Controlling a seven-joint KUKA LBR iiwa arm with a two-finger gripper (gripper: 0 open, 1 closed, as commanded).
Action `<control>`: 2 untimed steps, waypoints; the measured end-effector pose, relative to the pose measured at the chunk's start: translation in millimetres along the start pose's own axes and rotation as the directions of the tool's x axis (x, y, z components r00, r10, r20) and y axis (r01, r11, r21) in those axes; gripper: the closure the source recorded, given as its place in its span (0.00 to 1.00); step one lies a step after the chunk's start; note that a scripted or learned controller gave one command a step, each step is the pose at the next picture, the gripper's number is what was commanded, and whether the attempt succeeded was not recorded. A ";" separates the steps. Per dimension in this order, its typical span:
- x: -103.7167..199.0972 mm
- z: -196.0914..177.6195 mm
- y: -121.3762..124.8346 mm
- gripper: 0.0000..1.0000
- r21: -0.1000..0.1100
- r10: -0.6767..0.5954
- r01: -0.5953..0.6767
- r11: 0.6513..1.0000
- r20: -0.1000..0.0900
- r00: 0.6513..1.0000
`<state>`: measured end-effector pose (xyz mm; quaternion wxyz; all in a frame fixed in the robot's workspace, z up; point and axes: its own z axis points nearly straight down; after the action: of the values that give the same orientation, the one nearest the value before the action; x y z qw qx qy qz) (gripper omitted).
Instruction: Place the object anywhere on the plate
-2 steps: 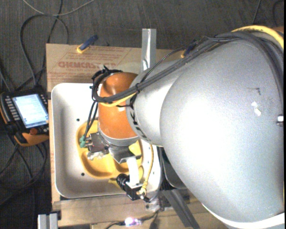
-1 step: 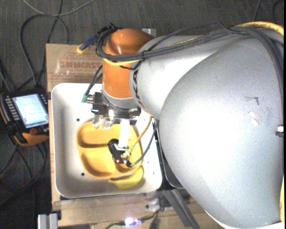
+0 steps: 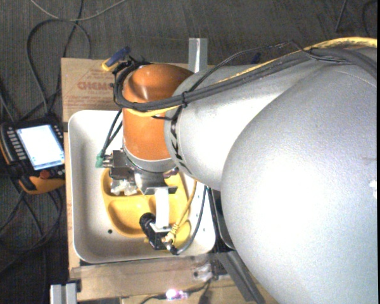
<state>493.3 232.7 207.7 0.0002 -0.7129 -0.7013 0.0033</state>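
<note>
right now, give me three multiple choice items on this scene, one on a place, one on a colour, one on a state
1. Where does the plate lie?
A. in the white bin under the arm's wrist
B. on the carpet
C. on the cardboard behind the bin

2. What colour is the plate?
A. blue
B. yellow
C. green

3. What is the state of the handheld screen left of the bin?
A. dark
B. lit
C. face down

Answers:
1 A, the plate's rim shows inside the bin's walls, below the orange band.
2 B, the visible part of the plate is plainly yellow.
3 B, the screen glows pale white on the carpet beside the bin.
</note>
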 end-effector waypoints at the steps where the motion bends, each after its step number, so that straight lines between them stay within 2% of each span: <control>1: -0.4 23.4 -10.8 1.00 0.000 -0.118 0.118 0.993 0.000 0.993; 2: -15.8 -159.6 63.2 1.00 -0.004 0.329 -0.329 0.944 -0.001 0.944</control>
<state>557.0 216.6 367.0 -0.0016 -0.8199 -0.5725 0.0018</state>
